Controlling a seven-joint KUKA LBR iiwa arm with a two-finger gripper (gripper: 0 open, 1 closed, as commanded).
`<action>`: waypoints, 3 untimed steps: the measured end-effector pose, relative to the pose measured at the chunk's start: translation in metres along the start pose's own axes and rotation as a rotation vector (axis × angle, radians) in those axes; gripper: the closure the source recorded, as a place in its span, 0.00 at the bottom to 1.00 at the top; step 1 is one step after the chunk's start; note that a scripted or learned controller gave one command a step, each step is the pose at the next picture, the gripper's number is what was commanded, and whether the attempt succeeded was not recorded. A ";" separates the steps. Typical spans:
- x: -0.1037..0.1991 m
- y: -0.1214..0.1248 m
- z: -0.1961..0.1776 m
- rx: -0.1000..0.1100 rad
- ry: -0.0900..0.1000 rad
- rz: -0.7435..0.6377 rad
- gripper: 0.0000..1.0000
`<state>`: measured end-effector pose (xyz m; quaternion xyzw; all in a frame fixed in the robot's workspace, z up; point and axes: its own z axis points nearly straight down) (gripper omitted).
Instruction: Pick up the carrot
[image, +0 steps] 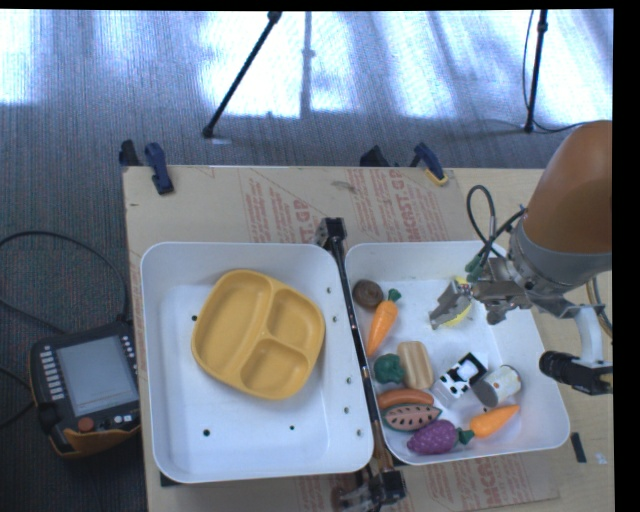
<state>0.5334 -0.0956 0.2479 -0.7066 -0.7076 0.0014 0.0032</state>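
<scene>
Two bins (160, 300); right one holds two carrots (382, 323).

I'm seeing a tray (260, 333) lying in the left bin (170, 400). In the right bin (548, 420), a carrot (382, 321) is lying near the divider, a gripper (450, 305) hovering to its right.

Red printed lettering is being seen on the brown board (260, 200) under the bins, at roughly 12 o'clock from the left bin (160, 300). The print is lying upside down and slanted to the camera; no word is being made out with confidence. More red print is being noted on the board's near edge, at about 6 o'clock from the right bin (555, 420), likewise unreadable. The screen of the handheld pendant (88, 392), at 9 o'clock, is showing nothing legible.
</scene>
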 end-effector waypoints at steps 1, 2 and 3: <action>0.067 0.060 0.065 0.005 0.001 0.022 0.00; 0.008 0.066 0.162 0.001 0.001 0.337 0.00; 0.007 0.065 0.153 0.005 0.004 0.341 1.00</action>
